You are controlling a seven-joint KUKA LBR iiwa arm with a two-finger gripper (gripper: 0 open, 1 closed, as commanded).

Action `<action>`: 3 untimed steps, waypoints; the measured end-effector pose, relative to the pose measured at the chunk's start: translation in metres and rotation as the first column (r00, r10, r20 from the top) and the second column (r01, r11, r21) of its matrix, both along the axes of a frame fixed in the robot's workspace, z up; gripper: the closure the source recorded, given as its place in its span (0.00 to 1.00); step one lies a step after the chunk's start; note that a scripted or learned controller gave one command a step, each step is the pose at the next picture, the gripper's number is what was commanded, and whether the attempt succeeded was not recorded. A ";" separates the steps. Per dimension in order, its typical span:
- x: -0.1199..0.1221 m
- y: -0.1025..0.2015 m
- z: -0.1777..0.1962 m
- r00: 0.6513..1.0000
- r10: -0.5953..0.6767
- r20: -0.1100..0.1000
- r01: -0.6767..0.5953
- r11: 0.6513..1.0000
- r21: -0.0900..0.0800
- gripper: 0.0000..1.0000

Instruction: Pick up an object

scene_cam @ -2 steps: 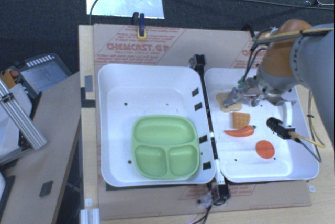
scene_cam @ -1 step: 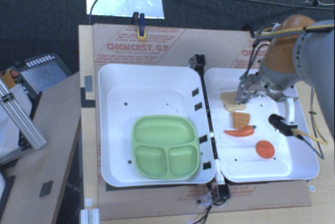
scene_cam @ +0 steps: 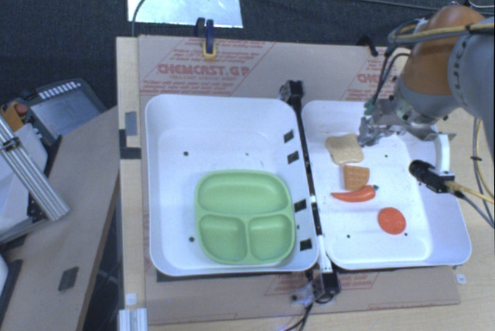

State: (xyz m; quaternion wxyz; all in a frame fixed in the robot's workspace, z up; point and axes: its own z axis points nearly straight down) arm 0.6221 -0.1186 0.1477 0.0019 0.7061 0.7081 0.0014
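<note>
The right bin (scene_cam: 433,240) holds a pale bread slice (scene_cam: 343,148), a tan cracker-like square (scene_cam: 356,177), a red chili pepper (scene_cam: 354,195) and a round red tomato (scene_cam: 392,220). My gripper (scene_cam: 370,132) hangs over the bin's back part, just right of the bread slice and close to it. I see nothing between its fingers. The arm comes in from the right edge.
The left bin (scene_cam: 178,128) holds a green three-compartment plate (scene_cam: 244,216) near its front. A black divider strip (scene_cam: 302,159) runs between the bins. A clamp (scene_cam: 207,39) sits on the cardboard behind the left bin.
</note>
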 end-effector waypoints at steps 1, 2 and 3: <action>-0.003 0.008 0.048 1.000 0.002 0.001 -0.002 1.000 0.000 1.00; -0.011 0.008 0.108 1.000 0.002 0.002 -0.002 1.000 0.000 1.00; -0.017 0.069 0.099 1.000 0.007 -0.004 -0.007 1.000 0.002 1.00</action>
